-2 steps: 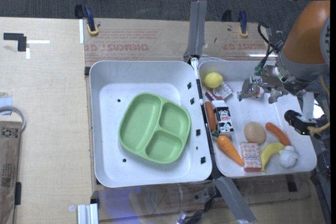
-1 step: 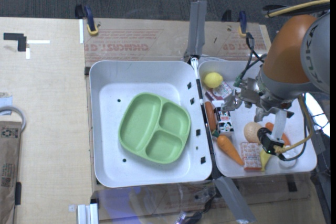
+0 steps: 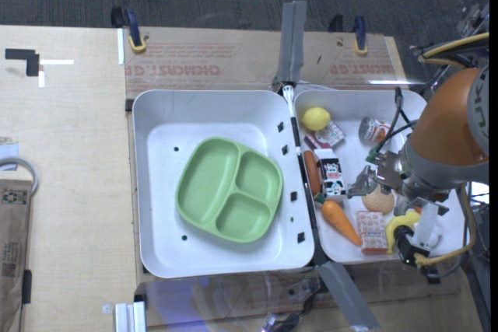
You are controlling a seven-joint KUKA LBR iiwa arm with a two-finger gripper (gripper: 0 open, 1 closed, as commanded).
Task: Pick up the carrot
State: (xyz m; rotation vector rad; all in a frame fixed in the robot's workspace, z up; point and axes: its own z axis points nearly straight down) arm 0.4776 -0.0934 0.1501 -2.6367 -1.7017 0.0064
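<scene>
The orange carrot [image 3: 340,220] lies slantwise in the right bin [image 3: 352,94], near its front left, with its green stub towards the bin's left wall. My gripper [image 3: 365,179] hangs over the right bin, just up and to the right of the carrot's thick end and apart from it. The gripper sits next to a tan bun [image 3: 378,201]. The grey arm with its orange band [image 3: 459,120] reaches in from the right and covers the bin's right side.
Around the carrot lie a red sausage [image 3: 311,169], a cow-patterned carton [image 3: 332,176], a pink wafer pack [image 3: 372,231] and a banana [image 3: 399,225]. A lemon [image 3: 316,118] and a can [image 3: 374,130] sit further back. The left bin [image 3: 156,167] holds a green divided plate [image 3: 229,190].
</scene>
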